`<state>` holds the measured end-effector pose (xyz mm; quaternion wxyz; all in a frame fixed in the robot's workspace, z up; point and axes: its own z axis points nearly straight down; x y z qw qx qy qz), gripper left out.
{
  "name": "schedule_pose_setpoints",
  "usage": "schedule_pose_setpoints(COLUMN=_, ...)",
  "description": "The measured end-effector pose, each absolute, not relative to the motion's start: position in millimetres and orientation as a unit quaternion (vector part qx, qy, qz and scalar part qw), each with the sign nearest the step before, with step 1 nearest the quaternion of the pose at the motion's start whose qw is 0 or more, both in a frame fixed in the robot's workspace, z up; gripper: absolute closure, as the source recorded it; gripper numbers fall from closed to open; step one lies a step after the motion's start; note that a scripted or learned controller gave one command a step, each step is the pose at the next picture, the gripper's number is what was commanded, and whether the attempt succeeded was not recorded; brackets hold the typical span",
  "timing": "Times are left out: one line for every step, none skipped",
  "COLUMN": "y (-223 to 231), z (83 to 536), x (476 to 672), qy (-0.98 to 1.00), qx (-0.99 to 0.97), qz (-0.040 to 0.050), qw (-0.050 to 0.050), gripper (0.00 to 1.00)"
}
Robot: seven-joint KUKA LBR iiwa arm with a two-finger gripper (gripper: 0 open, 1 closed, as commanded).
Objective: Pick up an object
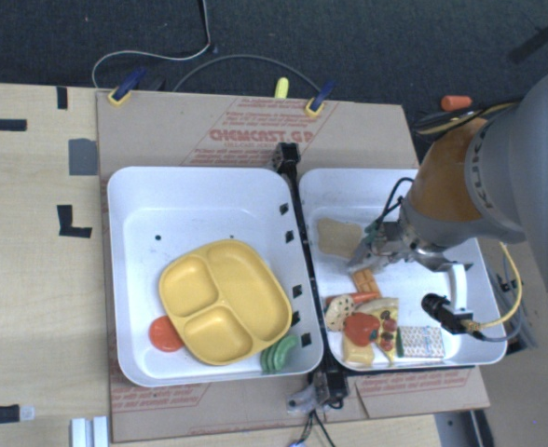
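Lower frame, left bin: green item at bottom rim, orange ball, yellow tray. Right bin, lower part: toy pile, tomato on top. Above pile: end effector low over bin floor, touching tan block; finger state cannot tell. Arm enters from right.

You see a yellow divided plate, an orange ball and a green ridged piece in the white left bin; the arm's band is orange.
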<state>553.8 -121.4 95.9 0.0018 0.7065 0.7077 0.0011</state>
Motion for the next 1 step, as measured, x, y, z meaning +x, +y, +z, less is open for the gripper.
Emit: schedule_pose_setpoints(y=-44.8, z=190.3, x=597.2, qy=0.711, qx=0.703, qz=0.0045, qw=0.003, gripper=1.00)
